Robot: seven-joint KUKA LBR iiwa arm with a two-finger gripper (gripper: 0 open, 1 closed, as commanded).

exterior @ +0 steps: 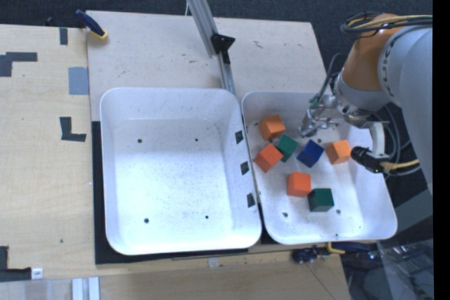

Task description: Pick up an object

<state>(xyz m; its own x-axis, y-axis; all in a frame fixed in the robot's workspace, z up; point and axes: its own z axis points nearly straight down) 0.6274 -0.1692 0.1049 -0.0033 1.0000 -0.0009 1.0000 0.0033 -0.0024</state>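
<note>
Camera view, looking down at a slant on both bins. Left bin (119, 116) is white and shallow, with dark specks on its floor. Right bin (373, 214) sits just beside it, rims touching, and holds all the cubes.

Cubes in the right bin: orange cube (273, 127) far-left, another orange cube (268, 157) nearer and at the left side, green cube (286, 146) between those two and touching or almost touching the near one. Blue cube (310, 152) is just right of the green one. Orange cube at right (338, 151) lies just beside the blue, on its right. Orange cube near centre (299, 183) sits nearer the camera, with a dark green cube (321, 199) just beside it at near-right.

Arm (394, 74) comes in from the right, grey with its orange band (362, 63) above the wrist. Gripper (311, 124) is low over the far part of the right bin, just beyond the blue cube and right of the far-left orange cube. Jaws: can't tell whether spread or pressed together, too small and cluttered. No cube visibly between them.

A metal rail (197, 0) runs diagonally from the far edge down to the gap between the bins. Bench (42, 144) is light wood with grey tape marks at left.
</note>
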